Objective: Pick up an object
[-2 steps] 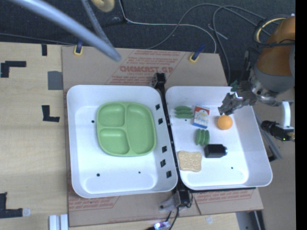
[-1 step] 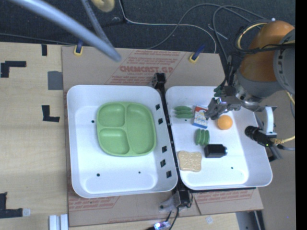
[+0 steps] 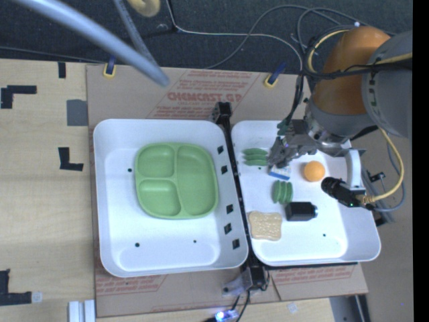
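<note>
My gripper (image 3: 280, 157) hangs low in the upper middle of the right bin (image 3: 348, 247). It sits between a green pea pod (image 3: 255, 156) to its left and a small orange fruit (image 3: 313, 172) to its right. Just below its tip lies a small blue-and-white piece (image 3: 280, 174). Further toward the front are a second green pod (image 3: 282, 192), a black block (image 3: 301, 210) and a tan slice of toast (image 3: 265, 225). I see nothing lifted off the bin floor.
The left bin (image 3: 120, 247) holds a green divided plate (image 3: 177, 180). A black divider (image 3: 231, 180) runs between the bins. The arm's orange-banded body (image 3: 348, 72) and cables loom over the right bin's far right corner.
</note>
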Controlling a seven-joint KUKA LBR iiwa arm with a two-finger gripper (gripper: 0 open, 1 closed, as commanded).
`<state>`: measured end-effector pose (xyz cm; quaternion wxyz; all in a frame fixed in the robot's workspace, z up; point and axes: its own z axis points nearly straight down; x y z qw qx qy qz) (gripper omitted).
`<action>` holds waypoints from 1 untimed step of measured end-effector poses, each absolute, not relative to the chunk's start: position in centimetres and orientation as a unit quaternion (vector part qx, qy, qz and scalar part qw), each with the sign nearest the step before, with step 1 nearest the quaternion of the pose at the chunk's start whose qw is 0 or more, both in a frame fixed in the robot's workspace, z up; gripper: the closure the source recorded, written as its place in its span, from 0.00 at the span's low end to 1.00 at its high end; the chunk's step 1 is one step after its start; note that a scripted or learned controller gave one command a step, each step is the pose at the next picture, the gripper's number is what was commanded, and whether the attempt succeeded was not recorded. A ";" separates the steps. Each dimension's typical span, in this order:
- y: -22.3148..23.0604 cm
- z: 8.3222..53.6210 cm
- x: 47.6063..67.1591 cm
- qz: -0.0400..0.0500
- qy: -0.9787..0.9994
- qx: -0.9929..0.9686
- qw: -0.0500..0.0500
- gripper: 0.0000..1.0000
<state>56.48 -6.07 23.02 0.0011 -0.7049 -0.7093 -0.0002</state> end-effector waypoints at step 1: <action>-0.4 22.8 56.4 0.000 -0.710 -0.705 0.001 1.00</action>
